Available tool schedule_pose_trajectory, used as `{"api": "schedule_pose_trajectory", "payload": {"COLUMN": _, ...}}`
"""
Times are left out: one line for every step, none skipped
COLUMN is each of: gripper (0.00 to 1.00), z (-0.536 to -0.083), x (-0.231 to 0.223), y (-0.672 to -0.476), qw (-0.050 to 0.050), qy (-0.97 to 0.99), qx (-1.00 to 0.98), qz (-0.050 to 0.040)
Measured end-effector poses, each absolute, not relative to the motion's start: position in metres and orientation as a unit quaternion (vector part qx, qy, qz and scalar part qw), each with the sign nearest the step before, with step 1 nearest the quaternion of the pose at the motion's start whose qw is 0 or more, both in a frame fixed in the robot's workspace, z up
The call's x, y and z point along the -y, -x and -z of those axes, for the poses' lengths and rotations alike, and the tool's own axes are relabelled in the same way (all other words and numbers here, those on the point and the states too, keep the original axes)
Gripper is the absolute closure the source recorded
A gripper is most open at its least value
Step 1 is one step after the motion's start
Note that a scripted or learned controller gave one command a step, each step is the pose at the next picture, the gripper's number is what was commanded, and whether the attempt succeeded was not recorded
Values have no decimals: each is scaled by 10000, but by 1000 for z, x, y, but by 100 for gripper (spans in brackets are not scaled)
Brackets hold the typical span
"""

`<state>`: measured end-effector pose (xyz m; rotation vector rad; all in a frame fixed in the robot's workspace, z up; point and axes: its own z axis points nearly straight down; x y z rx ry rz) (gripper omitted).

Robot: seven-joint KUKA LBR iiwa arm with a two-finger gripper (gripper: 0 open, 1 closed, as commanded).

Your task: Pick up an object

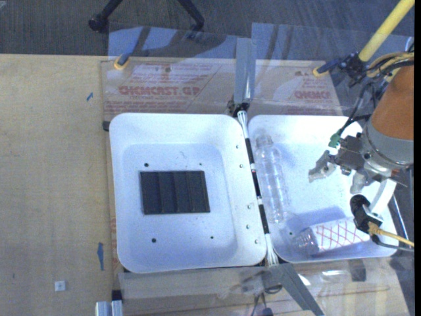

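Observation:
A clear plastic bottle point(270, 178) lies lengthwise along the left wall of the right bin point(296, 129). A clear packet with a red lattice pattern point(327, 235) rests in that bin's front corner. A black ribbed rectangular block point(174, 191) lies flat in the middle of the left bin point(131, 150). My gripper point(321, 169) hangs over the right bin, to the right of the bottle and above the lattice packet. Nothing shows in its grasp.
The grey arm with its orange band point(395, 110) and cables comes in over the right bin's right side. A clear sheet with red lettering point(158, 87) stands behind the bins. A yellow rod point(391, 18) slants at the top right. Bare bench lies to the left.

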<state>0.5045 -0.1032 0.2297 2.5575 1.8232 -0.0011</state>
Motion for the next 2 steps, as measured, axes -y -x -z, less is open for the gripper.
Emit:
{"api": "schedule_pose_trajectory", "payload": {"gripper": 0, "z": -176, "x": 144, "y": -478, "qw": -16, "qy": -7787, "qx": -6274, "qz": 12}}
{"api": "schedule_pose_trajectory", "payload": {"gripper": 0, "z": -95, "x": 110, "y": -501, "qw": 85, "qy": -7487, "qx": -6629, "qz": 19}}
